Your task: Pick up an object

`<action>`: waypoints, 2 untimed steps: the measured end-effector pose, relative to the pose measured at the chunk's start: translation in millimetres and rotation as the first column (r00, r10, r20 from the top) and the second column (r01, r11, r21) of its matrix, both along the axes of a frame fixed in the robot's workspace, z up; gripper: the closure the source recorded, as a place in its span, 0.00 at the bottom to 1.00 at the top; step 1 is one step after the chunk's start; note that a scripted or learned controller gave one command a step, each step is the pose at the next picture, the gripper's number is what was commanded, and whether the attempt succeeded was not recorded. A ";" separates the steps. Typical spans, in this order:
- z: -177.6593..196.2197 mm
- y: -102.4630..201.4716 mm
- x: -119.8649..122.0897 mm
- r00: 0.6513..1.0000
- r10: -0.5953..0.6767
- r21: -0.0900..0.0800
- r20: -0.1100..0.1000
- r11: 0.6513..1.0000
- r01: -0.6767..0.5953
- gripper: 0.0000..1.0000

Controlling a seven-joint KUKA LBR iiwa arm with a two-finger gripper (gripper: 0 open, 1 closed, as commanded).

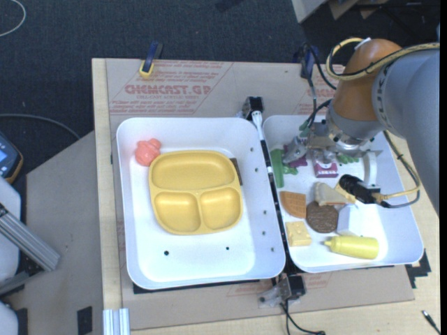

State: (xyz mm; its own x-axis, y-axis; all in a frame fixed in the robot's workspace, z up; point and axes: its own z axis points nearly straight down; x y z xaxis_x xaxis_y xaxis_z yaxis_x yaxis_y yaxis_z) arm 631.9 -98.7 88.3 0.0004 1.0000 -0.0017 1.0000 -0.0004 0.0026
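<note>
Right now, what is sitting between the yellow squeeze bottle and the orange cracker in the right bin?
In the camera view, a round dark brown cookie lies between the yellow squeeze bottle and the orange cracker, with a pale yellow cheese cube nearby.

Landmark = divided tray [195,190], sitting in the left bin [133,208] on the desk [105,187]. Small toy [147,151] touches the tray's far-left corner. Right bin [401,239] lies right of the tray, edges touching the left bin. In it, going right from the tray: long pod [277,167], cracker [293,203], cheese wedge [299,233], round cookie [322,218], squeeze bottle [350,245]. Arm [391,82] hangs over that bin's far end.
</note>
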 end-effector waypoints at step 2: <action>72.8 -1.9 13.6 1.000 0.002 0.000 0.006 1.000 -0.002 1.00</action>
State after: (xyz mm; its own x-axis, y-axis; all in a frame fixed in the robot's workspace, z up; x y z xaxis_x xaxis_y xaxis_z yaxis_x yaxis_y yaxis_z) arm 645.4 -100.6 161.1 -0.0014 1.0000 -0.0022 1.0000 0.0014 0.0091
